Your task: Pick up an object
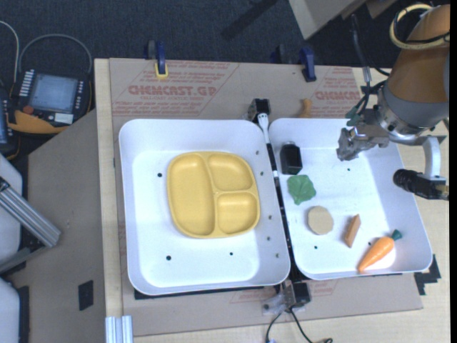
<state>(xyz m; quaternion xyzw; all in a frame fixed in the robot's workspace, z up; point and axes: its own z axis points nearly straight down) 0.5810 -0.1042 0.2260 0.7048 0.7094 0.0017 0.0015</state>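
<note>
The grey arm's two-finger gripper [348,147] hangs over the upper part of the right shallow white bin [407,213], at about twelve o'clock from the group of small items below it. Nothing shows between its fingers, and whether they stand apart or together I cannot tell from this slant. The step in hand looks like the approach: no object has been lifted yet.

The right bin holds five candidates. A small black rectangular block [290,158] lies near the bin's left wall, at nine o'clock from the gripper. Just below the block sits a crumpled green leafy piece [301,188]. Toward six o'clock from the gripper are a round beige disc [320,221] and a short brown stick-shaped piece [351,231], near each other but apart. An orange plastic carrot with a green tip [377,253] rests by the bin's lower right rim.

The left shallow white bin [143,191] carries a yellow three-compartment plastic tray [212,194], with nothing in its compartments.

The next move calls for choosing one item, centring above it, then descending.
</note>
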